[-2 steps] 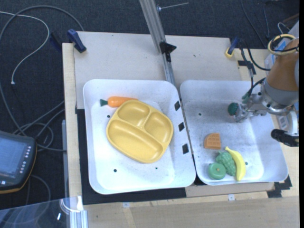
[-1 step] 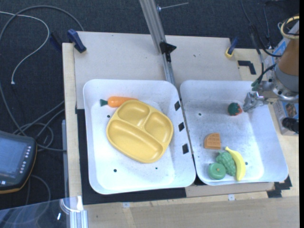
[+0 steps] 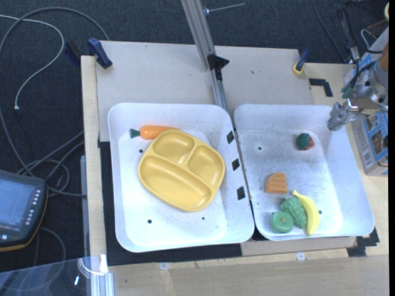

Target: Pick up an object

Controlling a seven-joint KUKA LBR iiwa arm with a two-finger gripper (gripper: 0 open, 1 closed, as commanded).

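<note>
- The pick looks to be at its opening step: the tool [image 3: 338, 116] hangs at the far right rim of the right bin [image 3: 345, 184], above the bin floor and apart from every object, with nothing between its tips.
- Whether the tool is spread or pressed together cannot be told; it is too small and blurred here.
- The nearest candidate is the small green and red ball [image 3: 304, 142], just left of the tool and lying alone in the bin's far half. It is roundish, so no long axis matters.
- The next move probably calls for a short shift left and a straight drop over that ball.
- The other things cluster at the near end: an orange waffle [image 3: 276, 183], a banana [image 3: 308, 210] with its long axis running from far-left to near-right, and green pieces [image 3: 289, 214] touching it.
- In the left bin [image 3: 123, 165], a carrot [image 3: 152, 131] lies lengthwise across, leaf end pointing left, touching the yellow tray [image 3: 181, 169].
</note>
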